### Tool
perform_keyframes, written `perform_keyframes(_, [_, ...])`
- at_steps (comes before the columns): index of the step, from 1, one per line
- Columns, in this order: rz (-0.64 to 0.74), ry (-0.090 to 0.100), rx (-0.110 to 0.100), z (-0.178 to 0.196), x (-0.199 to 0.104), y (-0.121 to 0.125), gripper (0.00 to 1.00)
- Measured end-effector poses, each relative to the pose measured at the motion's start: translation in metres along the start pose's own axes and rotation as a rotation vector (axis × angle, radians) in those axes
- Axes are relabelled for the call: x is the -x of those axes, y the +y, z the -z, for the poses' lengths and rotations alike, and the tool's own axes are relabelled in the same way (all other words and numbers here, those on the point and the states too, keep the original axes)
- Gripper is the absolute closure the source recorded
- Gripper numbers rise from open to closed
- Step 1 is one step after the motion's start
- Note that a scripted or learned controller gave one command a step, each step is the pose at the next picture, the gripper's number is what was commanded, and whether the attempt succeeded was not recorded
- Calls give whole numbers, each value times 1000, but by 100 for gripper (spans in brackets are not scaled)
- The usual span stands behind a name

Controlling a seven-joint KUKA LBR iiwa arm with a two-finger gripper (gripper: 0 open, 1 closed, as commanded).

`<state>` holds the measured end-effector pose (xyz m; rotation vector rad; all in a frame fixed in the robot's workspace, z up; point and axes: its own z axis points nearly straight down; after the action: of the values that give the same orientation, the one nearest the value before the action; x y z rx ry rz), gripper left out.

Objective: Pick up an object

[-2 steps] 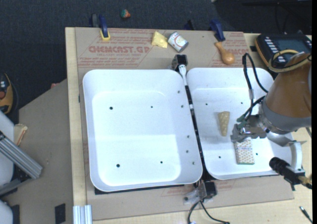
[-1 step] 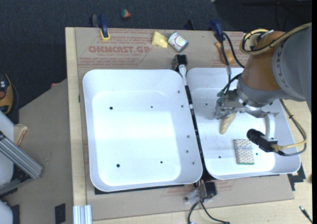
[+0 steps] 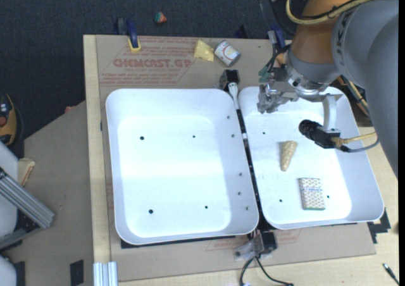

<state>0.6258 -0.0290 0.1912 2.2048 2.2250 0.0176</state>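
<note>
You have two items in the shallow white right-hand bin (image 3: 354, 199): a cream cone-shaped object (image 3: 288, 154) near its centre and a small rectangular patterned packet (image 3: 312, 193) just beyond it toward the bin's near rim. The two-finger gripper (image 3: 271, 100) hangs over the same bin's far left corner, well apart from both; nothing lies between.
</note>
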Motion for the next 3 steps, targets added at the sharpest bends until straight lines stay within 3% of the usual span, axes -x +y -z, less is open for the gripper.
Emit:
perform_keyframes(1, [-8,-2,-15,-6,6,-5,0])
perform_keyframes(3, [-3,1,-20,-6,-123,-61,0])
